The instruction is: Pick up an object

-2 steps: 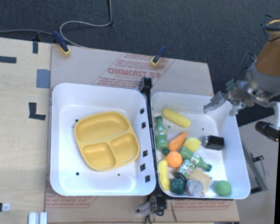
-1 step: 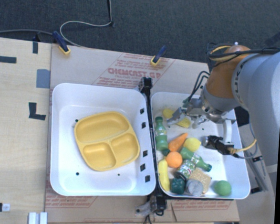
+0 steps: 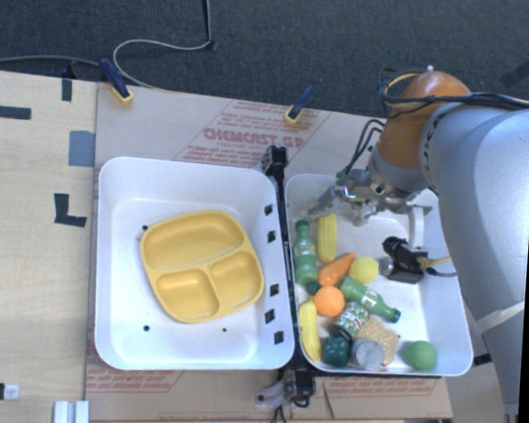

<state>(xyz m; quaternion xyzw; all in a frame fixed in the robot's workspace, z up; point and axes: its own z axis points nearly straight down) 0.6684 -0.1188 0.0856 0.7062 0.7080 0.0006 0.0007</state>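
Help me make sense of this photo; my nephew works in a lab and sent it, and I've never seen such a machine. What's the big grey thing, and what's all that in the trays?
The big grey thing is a robot arm with an orange band, reaching in from the right. Its gripper hangs over the right bin's far end; nothing is visibly held.

One fixed camera looks down at a slant on a bench with two white bins. The left bin holds a yellow divided plate. The right bin holds toy food: a corn cob, carrot, orange, green bottles, a green ball.
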